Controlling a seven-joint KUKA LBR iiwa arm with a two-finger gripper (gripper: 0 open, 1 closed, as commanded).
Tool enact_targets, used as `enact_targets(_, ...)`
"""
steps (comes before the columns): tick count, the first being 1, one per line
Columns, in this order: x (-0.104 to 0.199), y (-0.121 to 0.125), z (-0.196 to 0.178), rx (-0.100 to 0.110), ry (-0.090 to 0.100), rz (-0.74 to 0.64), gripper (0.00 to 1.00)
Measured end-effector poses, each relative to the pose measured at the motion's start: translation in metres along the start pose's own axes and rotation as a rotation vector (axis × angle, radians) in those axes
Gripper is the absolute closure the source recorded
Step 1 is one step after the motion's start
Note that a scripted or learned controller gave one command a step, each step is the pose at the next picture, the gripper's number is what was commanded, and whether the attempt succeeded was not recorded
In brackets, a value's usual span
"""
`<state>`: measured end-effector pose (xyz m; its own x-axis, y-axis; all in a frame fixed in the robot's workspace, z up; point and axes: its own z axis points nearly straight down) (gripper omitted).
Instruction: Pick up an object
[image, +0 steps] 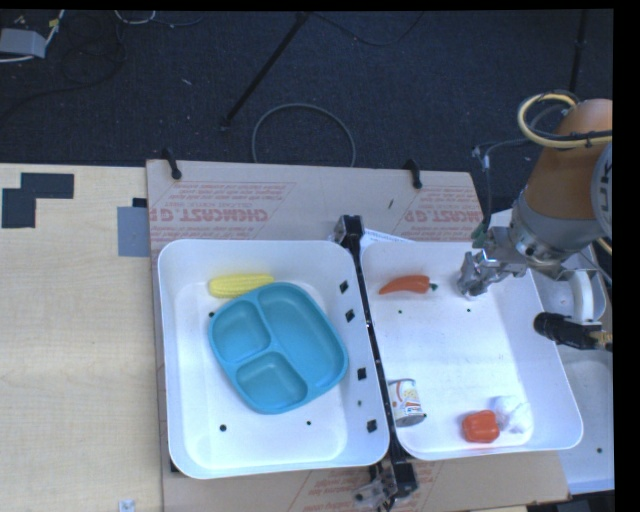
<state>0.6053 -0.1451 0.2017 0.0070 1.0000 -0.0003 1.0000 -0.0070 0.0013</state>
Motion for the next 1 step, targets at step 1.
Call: enact_targets(1,-0.0011,0.0005,-0.0377,-0.001,0.000,-0.007,1.00)
